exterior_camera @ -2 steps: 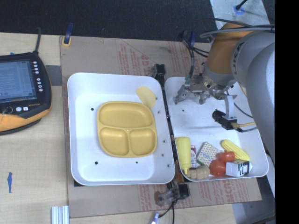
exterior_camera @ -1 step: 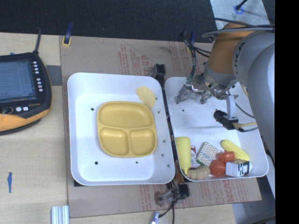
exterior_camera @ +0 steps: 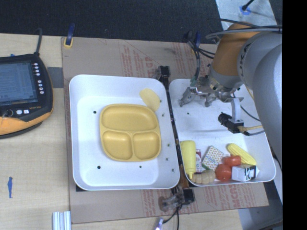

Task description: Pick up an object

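Nothing is picked yet, so I'm looking at candidates. They're all crowded into the near end of the right bin (exterior_camera: 192,123): a yellow bottle (exterior_camera: 188,157) lying lengthwise along the left wall, a small patterned packet (exterior_camera: 213,157) just beside it, a corn cob (exterior_camera: 241,153) tilted toward the right wall, a red tomato (exterior_camera: 226,169) below it touching a little white carton (exterior_camera: 243,174), and something pale and lumpy (exterior_camera: 205,178) at the very front edge. They're packed so tightly that several touch, which I reckon makes a clean grab awkward; the bottle, with the wall on one side, looks hardest to straddle.

My tool (exterior_camera: 199,96) is at the far end of that same bin, over bare white floor, well apart from the pile. I can see metal prongs there, but whether they're spread or closed I cannot tell from this angle. Nothing sits between them that I can make out.

The left bin (exterior_camera: 81,128) carries a yellow divided tray (exterior_camera: 130,131) in its middle, with a pale yellow piece (exterior_camera: 150,98) at its far corner. On the surface (exterior_camera: 29,176) at the left sits the control pendant (exterior_camera: 21,95).
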Controlling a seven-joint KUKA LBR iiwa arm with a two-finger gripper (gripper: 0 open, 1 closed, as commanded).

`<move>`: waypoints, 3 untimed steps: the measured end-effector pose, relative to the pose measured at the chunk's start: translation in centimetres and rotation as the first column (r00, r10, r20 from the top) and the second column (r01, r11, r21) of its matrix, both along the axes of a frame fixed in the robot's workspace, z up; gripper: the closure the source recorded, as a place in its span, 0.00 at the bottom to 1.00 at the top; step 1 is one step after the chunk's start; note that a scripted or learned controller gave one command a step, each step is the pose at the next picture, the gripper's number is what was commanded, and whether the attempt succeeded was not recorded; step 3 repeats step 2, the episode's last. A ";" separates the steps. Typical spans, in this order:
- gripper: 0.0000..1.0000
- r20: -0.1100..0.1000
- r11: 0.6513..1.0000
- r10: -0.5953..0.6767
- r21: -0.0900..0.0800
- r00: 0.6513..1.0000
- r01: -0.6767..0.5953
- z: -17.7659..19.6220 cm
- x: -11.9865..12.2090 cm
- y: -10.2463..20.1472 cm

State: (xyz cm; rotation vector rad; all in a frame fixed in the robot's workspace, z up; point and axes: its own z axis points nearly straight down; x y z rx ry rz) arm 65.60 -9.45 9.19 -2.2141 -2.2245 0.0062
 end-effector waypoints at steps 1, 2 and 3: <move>0.00 -0.001 1.000 0.000 0.000 1.000 0.000 0.0 0.0 0.2; 0.00 0.003 1.000 -0.001 0.000 1.000 0.001 0.0 0.0 -0.8; 0.00 0.003 1.000 -0.001 0.000 1.000 0.001 0.0 0.0 -0.8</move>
